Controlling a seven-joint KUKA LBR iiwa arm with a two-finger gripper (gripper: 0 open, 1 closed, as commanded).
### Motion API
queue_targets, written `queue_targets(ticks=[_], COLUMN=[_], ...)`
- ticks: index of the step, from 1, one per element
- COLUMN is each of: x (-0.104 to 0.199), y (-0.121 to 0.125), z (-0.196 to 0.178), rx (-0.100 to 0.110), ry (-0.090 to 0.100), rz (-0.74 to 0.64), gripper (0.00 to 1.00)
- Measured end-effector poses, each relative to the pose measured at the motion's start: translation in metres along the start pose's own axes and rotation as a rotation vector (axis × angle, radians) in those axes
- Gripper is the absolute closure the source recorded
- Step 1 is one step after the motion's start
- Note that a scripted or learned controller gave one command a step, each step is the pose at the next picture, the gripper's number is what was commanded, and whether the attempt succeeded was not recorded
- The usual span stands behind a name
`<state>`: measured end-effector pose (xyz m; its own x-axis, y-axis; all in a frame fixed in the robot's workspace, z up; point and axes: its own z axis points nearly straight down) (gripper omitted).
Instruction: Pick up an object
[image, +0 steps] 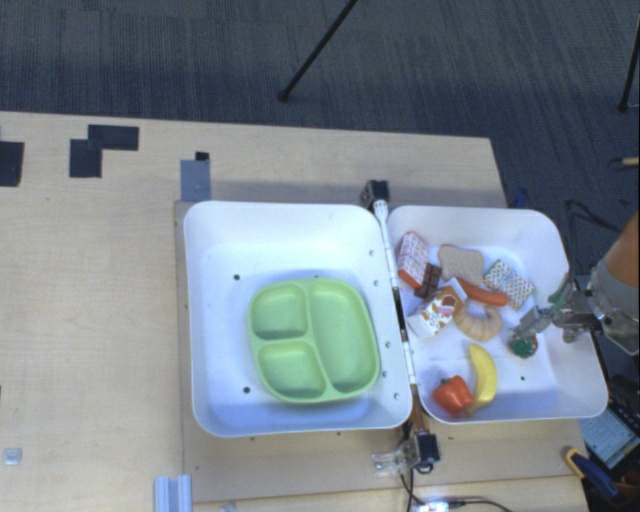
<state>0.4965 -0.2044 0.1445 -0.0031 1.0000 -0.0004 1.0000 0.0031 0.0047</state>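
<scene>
Nearest cam: red pepper (452, 394) and banana (484, 372) at the near edge of the right bin (580, 400), banana's long axis running near-far. Jaws (532, 322) just past the banana, toward the bin's right side; can't tell if open or shut. Small green obj (522, 346) sits right under/touching the tips — likely target, straight below. Farther in the bin: croissant (481, 322), sausage (483, 294), bread slice (461, 262). Green tray (313, 340) in the left bin (215, 300).
</scene>
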Motion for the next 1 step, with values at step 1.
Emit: queue_targets(ticks=[1], x=[0.0387], y=[-0.008], z=[0.058], rx=[-0.002], ry=[-0.001], rz=[0.0], gripper=[0.0])
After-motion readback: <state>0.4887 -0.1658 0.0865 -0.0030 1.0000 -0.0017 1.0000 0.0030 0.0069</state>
